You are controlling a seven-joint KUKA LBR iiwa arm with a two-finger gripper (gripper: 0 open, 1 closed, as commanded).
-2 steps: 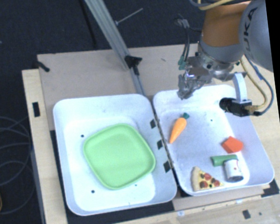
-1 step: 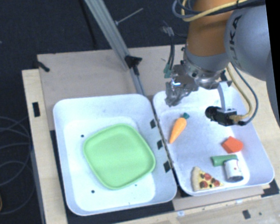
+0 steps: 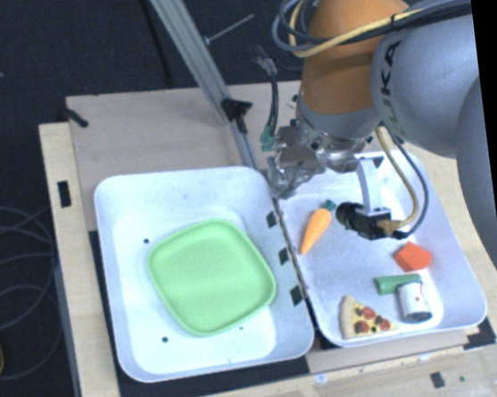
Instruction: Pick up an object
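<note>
Pale wooden bench [image 3: 76, 259] on dark flooring carries two white bins: the left bin [image 3: 119, 209] holds a green plate [image 3: 211, 277], while the right bin [image 3: 457, 289] holds, nearest first, a pizza slice [image 3: 364, 317], a green-and-white cylinder [image 3: 407, 294], an orange block [image 3: 413, 256] and a carrot [image 3: 314, 229]. Farther back, the grey arm [image 3: 430, 63] with its orange band bends down from the right, its gripper [image 3: 292, 171] at the right bin's far-left corner beside the divider, just above the carrot; I cannot tell how the gripper is set. No writing is legible.

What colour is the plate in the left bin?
Light green; the plate shows plainly in the camera view.
</note>
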